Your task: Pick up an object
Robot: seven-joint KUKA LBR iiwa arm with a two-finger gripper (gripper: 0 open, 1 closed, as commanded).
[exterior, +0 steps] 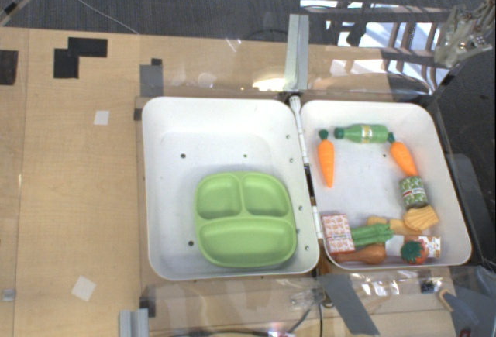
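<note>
The right bin holds several toy foods. An orange carrot lies near its left wall and a green bottle along the back. A second carrot sits right of the bottle, above a small green can and a yellow piece. Along the front lie a red-and-white box, a green vegetable, a brown-orange piece and a red fruit. What looks like my gripper hangs at the far top right, beyond the bins and away from every object.
The left bin holds a green divided plate towards its front. A metal divider separates the two bins. A metal frame stands behind the right bin. Wooden bench top stretches to the left.
</note>
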